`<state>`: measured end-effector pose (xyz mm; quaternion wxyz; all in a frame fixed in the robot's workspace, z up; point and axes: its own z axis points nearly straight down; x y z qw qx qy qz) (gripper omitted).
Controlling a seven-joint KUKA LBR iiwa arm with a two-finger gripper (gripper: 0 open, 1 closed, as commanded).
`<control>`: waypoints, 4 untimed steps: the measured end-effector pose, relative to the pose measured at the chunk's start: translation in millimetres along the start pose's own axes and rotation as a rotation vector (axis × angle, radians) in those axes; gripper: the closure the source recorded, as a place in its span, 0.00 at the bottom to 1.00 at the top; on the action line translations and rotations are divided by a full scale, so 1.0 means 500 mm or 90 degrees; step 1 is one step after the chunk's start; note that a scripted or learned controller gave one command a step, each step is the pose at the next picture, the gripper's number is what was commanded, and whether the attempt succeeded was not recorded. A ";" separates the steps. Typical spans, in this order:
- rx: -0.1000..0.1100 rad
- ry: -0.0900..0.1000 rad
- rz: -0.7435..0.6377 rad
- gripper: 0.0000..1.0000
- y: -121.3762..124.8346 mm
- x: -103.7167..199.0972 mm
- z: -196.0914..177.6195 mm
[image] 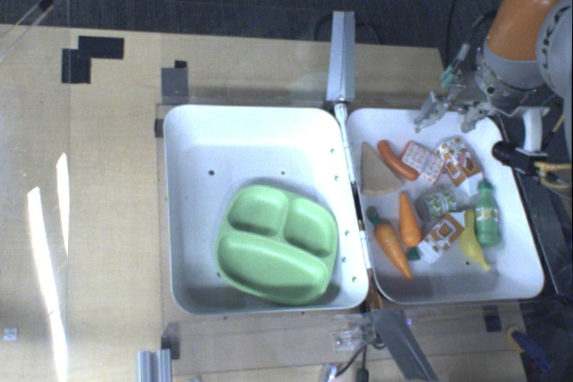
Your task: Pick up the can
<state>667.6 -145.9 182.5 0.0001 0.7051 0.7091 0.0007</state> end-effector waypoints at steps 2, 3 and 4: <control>-0.007 -0.003 -0.031 0.00 -0.222 -0.034 0.189; -0.009 -0.001 -0.033 1.00 -0.216 -0.031 0.170; -0.009 -0.001 -0.033 0.00 -0.216 -0.031 0.170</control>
